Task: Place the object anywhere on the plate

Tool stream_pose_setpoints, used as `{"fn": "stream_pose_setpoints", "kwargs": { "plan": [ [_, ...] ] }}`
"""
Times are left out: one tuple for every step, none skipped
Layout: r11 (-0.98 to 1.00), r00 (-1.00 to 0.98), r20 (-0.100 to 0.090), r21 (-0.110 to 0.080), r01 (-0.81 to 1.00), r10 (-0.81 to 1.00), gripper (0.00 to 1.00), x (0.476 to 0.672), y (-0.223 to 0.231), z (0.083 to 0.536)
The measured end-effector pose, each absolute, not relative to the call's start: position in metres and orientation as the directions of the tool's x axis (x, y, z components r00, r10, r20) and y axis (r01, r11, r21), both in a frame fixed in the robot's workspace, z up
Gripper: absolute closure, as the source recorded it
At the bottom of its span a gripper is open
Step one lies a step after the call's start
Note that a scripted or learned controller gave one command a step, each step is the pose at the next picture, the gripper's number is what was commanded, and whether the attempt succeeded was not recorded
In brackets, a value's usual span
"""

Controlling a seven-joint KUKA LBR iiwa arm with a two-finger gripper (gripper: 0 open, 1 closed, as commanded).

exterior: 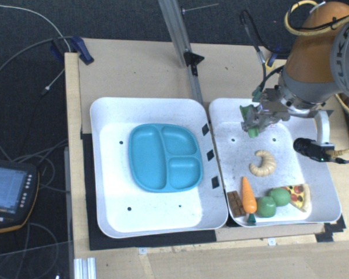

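Note:
A blue plate with three compartments lies in the middle of the left bin. My gripper hangs over the upper left part of the right bin, to the right of the plate and apart from it. A small green piece shows at the gripper's lower tip. I cannot tell if it is held or lies on the bin floor under the gripper.
The right bin holds a croissant in its middle. Along its front lie a carrot, a brown bar, two green fruits and a pizza slice. A metal pole slants above the bins.

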State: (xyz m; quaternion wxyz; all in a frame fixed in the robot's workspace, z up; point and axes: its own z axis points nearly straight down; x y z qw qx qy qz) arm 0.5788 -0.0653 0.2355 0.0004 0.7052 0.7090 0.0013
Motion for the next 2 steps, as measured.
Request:
{"fn": "stream_pose_setpoints", "kwargs": {
  "plan": [
    [0.006, -0.006, 0.002, -0.003, 1.0, 1.0, 1.0, 0.579, -0.007, 0.226],
    [0.007, -0.007, 0.003, -0.004, 1.0, 1.0, 1.0, 0.573, 0.052, 0.222]
  ]
}}
